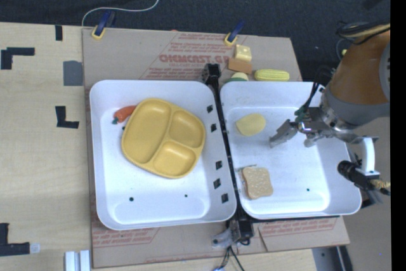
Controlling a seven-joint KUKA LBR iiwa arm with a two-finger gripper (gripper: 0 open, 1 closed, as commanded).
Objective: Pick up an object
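The right bin [317,200] holds a pale yellow round piece [251,124] near its upper left and a tan slice of bread [257,182] toward the front left. My gripper [295,136] hangs over the middle of this bin, to the right of the yellow piece, with its two fingers spread open and nothing between them. The left bin [108,200] holds a yellow divided plate [163,138], and an orange carrot [124,113] pokes out from under the plate's upper left edge.
Behind the bins on the cardboard lie a tan block [240,59], a corn cob [271,75] and a small green piece [238,77]. A black divider [217,136] with clips runs between the bins. The arm's orange band [361,66] looms over the right bin's far right.
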